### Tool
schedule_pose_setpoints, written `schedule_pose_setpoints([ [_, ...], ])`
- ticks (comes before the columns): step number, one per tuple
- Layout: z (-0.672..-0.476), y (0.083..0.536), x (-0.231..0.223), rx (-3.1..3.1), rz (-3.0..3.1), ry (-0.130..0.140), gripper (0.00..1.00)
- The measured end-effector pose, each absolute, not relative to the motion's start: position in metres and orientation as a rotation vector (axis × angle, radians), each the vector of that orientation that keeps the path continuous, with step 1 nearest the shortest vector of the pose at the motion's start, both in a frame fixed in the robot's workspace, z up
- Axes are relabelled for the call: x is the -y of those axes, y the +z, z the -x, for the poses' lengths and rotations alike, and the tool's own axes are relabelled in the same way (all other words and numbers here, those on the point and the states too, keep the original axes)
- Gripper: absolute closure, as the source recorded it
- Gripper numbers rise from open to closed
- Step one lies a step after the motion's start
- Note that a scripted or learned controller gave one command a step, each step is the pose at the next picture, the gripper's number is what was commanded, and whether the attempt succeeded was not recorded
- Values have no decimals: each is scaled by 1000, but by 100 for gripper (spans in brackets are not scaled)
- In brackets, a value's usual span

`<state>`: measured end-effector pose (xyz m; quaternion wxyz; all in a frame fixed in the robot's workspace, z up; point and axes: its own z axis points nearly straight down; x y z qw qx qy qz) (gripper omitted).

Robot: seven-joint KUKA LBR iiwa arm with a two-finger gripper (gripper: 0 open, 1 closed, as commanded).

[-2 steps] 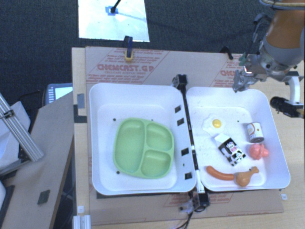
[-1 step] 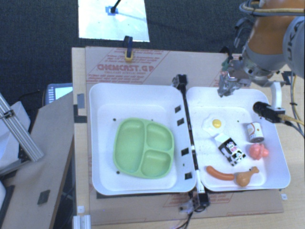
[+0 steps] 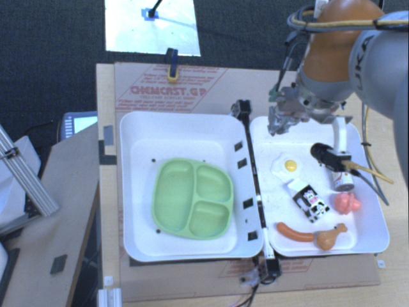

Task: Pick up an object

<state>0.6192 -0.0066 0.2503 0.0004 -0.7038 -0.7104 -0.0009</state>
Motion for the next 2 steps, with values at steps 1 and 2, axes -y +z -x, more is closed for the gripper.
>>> schedule_pose_setpoints([
  [1,-610,234,-42,2231,2210,-1,100],
  [2,-596,240,-98,2232,2209,-4,100],
])
